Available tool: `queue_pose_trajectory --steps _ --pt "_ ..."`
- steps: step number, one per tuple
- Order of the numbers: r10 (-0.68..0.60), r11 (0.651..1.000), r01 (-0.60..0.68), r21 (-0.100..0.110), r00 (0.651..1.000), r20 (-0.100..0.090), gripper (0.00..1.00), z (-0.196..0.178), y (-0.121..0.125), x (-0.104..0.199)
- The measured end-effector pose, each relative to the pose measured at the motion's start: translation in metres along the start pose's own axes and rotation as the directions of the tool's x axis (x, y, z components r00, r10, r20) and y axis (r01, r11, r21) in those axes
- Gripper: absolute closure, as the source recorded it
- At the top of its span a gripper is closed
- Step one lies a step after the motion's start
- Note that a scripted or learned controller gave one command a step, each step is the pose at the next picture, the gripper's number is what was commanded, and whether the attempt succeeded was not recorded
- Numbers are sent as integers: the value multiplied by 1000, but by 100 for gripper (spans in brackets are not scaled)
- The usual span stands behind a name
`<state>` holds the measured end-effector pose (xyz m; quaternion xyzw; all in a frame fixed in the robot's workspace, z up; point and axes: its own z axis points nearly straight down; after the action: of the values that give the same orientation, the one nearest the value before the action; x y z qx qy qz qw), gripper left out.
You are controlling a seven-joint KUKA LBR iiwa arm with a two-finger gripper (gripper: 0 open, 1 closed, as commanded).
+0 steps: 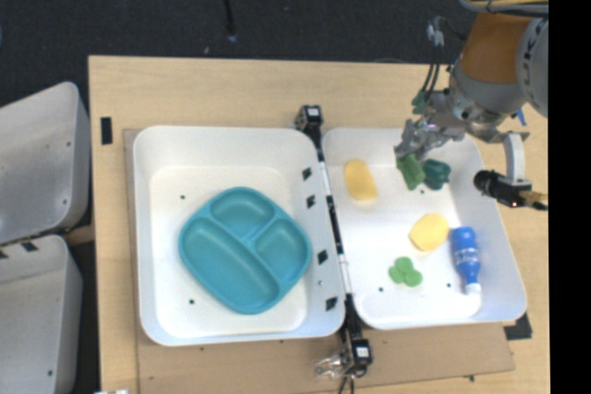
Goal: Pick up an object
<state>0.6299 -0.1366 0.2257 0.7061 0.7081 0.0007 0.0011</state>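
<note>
No legible text, labels, brands or numbers anywhere I look. The blue bottle (464,257) in the right bin (499,304) carries no marking I can read.

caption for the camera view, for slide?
Tool over dark green toy in right bin; teal tray in left bin.

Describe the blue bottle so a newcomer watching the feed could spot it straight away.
Look in the right white bin, along its right wall. The small blue plastic bottle lies there on its side, white cap toward the near edge, just right of a rounded yellow piece. It is the one blue thing in that bin.
</note>
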Motion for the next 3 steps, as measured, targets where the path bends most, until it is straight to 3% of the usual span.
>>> queue_pose_trajectory --steps 3 --pt "2 1000 -2 1 1000 0 100 9 34 143"
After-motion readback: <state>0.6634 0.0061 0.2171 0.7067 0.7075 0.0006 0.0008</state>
